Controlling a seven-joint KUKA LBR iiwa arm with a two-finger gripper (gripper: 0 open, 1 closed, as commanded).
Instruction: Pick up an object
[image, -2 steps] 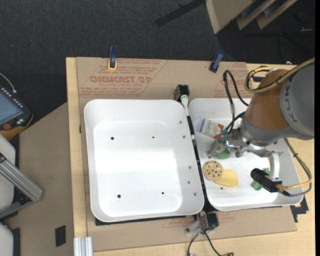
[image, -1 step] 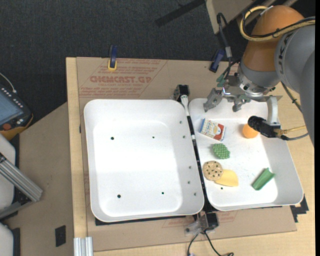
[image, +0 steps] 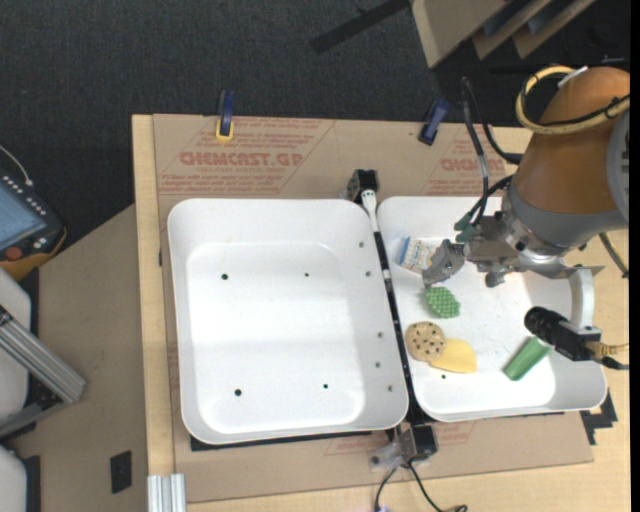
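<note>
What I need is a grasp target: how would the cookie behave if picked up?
The cookie lies flat and round, so it probably won't roll but offers thin edges. It looks rigid and likely light. It touches the yellow piece, so pushing may shift both.

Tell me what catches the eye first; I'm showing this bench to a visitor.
The arm's orange band at the upper right stands out most, with the gripper over the right bin. In that bin lie a green knobbly piece, a chocolate-chip cookie, a yellow wedge and a green block.
</note>
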